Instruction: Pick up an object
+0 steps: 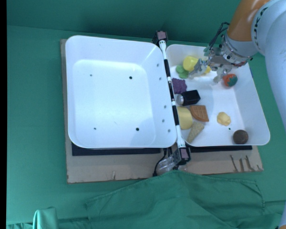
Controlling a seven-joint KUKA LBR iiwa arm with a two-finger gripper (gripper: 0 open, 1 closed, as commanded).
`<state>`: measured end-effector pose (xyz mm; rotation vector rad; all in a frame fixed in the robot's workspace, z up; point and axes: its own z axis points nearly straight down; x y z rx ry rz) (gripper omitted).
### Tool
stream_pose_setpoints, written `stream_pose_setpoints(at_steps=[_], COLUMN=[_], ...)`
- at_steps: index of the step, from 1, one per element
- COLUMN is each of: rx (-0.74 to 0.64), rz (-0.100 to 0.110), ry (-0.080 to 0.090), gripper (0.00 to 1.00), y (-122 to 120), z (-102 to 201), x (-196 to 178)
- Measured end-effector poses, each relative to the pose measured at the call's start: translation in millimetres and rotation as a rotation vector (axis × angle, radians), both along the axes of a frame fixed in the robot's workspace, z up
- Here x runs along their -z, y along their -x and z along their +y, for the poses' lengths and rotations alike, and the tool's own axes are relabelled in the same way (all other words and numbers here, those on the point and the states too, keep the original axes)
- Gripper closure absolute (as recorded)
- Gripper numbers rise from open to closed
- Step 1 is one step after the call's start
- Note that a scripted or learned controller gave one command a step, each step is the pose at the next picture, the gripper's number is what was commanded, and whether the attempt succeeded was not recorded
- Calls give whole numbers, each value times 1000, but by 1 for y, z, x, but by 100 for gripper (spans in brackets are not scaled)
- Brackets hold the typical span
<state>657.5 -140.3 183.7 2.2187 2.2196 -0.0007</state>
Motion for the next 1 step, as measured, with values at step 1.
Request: stream_pose_setpoints(at_steps=[1], rx=[5], rz=[-12], ry=[4], gripper=[100], y=[-1], z=[-2], x=[-16])
